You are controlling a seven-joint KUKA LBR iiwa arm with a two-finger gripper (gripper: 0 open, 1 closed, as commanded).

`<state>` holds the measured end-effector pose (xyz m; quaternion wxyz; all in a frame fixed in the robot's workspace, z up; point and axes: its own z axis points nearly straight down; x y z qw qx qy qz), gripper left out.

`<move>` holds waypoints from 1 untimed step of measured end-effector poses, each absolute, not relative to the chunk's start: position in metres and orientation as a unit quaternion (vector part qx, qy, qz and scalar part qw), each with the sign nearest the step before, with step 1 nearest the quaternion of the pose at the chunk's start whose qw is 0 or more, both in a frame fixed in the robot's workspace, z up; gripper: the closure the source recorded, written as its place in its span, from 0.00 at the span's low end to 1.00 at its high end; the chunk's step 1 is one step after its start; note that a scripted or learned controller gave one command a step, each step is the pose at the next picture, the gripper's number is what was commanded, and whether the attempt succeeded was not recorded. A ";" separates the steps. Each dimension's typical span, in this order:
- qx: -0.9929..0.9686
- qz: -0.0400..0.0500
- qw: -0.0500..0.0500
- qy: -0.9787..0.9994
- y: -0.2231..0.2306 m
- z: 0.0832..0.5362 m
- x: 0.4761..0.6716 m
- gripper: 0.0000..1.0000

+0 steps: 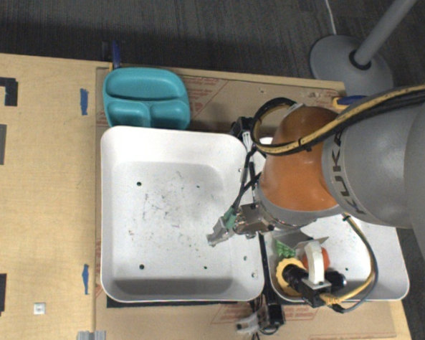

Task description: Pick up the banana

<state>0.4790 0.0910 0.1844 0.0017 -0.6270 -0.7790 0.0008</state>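
The grey arm [374,165] reaches in from the right, and its orange band [299,167] hangs over the seam between the two white bins. The gripper [219,231] sits low over the right part of the left bin [114,195], near that bin's right wall and close to its scuffed, speckled floor. Whether it touches the floor cannot be told. From this slant the tool looks small and is partly covered by its own wrist, so I cannot tell whether it is wide or narrow, or whether it holds anything. The right bin [389,281] is largely hidden under the arm. In the uncovered front part lies a curved yellow thing that looks like the banana [283,269], near the bin's left wall. It is apart from the gripper and on the other side of the divide. Just behind it is a small green thing [285,248], and to its right a red thing [325,258], both too hidden to name. Beyond the left bin, touching or just beside its far rim, a teal two-compartment tray [146,100] rests on the tan bench [39,191].
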 end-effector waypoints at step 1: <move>-0.609 -0.001 0.000 -0.793 0.152 0.086 0.480 0.00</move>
